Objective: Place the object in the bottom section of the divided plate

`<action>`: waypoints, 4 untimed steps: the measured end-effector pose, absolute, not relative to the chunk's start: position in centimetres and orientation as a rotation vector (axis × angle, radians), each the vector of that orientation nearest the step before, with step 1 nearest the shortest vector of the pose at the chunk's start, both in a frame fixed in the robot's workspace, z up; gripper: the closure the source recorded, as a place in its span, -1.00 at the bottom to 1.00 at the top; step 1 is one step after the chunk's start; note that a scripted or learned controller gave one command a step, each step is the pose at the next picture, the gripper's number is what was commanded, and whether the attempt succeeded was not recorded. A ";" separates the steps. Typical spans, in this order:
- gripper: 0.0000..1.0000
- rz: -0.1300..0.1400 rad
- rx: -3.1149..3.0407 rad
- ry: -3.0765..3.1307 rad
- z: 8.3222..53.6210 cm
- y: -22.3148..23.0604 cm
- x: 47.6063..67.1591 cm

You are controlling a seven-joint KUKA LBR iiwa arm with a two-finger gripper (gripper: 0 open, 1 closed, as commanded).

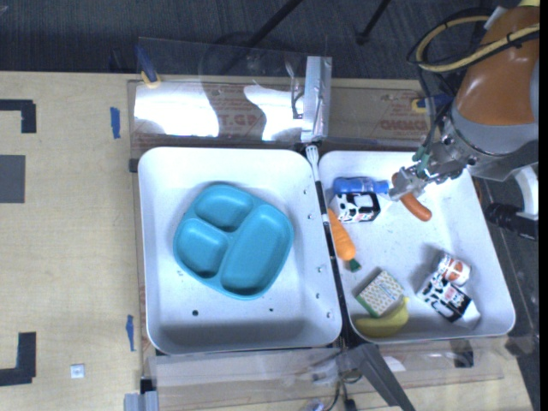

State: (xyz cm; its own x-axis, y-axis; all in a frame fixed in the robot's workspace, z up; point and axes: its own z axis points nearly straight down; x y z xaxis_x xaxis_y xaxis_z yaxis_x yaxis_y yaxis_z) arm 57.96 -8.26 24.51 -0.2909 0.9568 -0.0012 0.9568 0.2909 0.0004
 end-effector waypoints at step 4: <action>1.00 0.001 1.347 2.838 23.4 8.6 52.4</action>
